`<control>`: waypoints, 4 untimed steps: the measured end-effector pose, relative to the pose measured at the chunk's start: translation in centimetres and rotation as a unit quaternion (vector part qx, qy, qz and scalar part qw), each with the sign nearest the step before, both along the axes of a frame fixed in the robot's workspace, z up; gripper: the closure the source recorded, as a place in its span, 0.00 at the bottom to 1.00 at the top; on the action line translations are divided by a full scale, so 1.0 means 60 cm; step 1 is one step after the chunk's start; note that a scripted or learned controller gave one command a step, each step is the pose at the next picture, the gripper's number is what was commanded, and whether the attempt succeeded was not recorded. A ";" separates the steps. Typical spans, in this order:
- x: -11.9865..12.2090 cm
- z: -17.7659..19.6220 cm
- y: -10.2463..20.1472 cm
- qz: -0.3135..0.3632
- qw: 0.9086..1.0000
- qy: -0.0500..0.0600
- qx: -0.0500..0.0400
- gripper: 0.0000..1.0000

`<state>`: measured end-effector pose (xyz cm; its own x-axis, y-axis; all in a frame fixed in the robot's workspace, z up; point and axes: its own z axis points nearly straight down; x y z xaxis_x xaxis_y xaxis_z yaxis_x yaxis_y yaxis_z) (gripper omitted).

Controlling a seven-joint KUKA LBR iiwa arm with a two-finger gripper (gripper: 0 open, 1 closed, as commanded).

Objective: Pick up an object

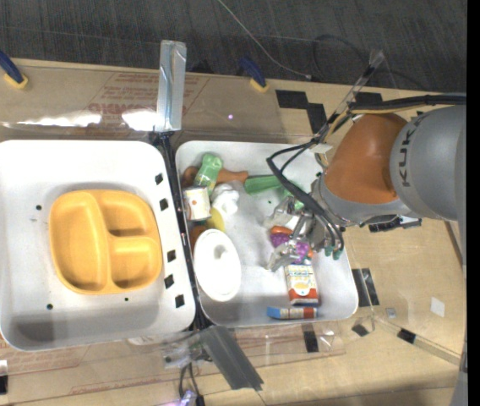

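Arm (409,163) reaches in from 3 o'clock, its orange-banded wrist over the right bin (248,311). Left bin (12,227) carries a yellow divided tray (105,237), untouched, well apart from the work.

Progress, judged from the lie of things: pick not yet accomplished. Gripper (295,235) is low in the right bin, at 3 o'clock of its centre, among clutter. Nothing is seen lifted clear; every item looks to be resting on the bin floor. Grasp and lift remain.

Likely target: a small purple object (292,249) directly beneath the gripper, touching or just beside it. Juice carton (302,283) lies just toward 6 o'clock of that. White round lid (217,265) sits at 8 o'clock in the bin; green bottle (208,170) at 11 o'clock; marker (291,313) along the 6 o'clock wall.

Hard to make out: cables and wrist hardware cover the fingers, so whether they are apart or closed cannot be told. The purple object's shape is unclear, partly masked. Items at 12 o'clock in the bin overlap; their boundaries are blurred.
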<state>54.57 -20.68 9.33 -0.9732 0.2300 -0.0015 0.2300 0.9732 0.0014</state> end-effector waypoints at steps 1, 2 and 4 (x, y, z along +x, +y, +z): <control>-0.021 0.000 -0.003 -0.086 0.996 0.001 0.001 0.00; -0.055 0.000 -0.001 -0.129 0.992 0.000 0.000 0.00; -0.009 0.038 -0.006 -0.132 0.991 -0.001 -0.001 0.00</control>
<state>54.00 -21.03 11.62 -0.8788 0.4771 -0.0035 0.4771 0.8788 0.0007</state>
